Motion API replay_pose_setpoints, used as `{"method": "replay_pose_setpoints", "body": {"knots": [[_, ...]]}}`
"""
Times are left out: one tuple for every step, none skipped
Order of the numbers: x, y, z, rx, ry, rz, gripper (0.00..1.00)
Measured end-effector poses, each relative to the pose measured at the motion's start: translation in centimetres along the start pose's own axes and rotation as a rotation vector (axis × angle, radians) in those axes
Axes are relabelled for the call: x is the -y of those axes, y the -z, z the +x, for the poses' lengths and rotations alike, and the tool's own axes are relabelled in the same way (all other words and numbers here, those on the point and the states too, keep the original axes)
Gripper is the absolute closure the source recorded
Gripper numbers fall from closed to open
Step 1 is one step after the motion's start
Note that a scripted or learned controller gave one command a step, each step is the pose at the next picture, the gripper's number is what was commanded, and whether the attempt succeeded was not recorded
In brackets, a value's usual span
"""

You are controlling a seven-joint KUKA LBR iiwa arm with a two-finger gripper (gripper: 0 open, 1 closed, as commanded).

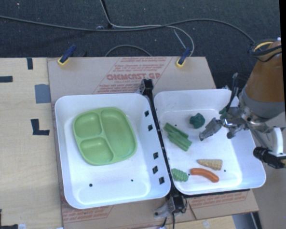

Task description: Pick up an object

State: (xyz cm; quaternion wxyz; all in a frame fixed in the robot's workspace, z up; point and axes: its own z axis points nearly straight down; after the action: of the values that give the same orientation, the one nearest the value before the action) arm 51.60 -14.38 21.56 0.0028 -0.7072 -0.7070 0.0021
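An object to lift has not been singled out yet, as far as I can judge: the candidates all lie loose on the floor of the right bin (243, 178), none of them raised. Toward the far side sits a small dark green lump (197, 120); left of centre lies a ridged green piece (177, 136) at a slant; near the front edge are a small green knobbly piece (180, 174), an orange sausage-shaped toy (204, 174) and, just behind it, a tan cone-like piece (210, 163). The gripper (220, 126) hangs over the right part of this bin, reaching in from the right, closest to the dark green lump but apart from it; its fingers look spread, with nothing between them. So the pick seems to be at its start: the descent, the closing and the lift are all left to do. The left bin (67, 140) holds a green divided plate (104, 135), well away from the arm. As for writing, the cardboard sheet (130, 71) under the bins carries red printing on its far part that reads roughly "CHEMCAST GP", with smaller lines around it too fine to make out. Two yellow clamps (67, 55) pin that sheet at its far edge.
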Motion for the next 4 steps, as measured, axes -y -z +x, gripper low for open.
{"method": "replay_pose_setpoints", "body": {"knots": [[0.5,-4.5,0.0,0.000,0.001,0.000,0.00],[-0.2,-9.4,0.5,0.000,0.001,0.001,0.00],[-0.3,-8.2,0.5,0.000,0.002,-0.003,1.00],[0.6,-3.3,0.8,0.001,0.002,-0.009,1.00]]}}
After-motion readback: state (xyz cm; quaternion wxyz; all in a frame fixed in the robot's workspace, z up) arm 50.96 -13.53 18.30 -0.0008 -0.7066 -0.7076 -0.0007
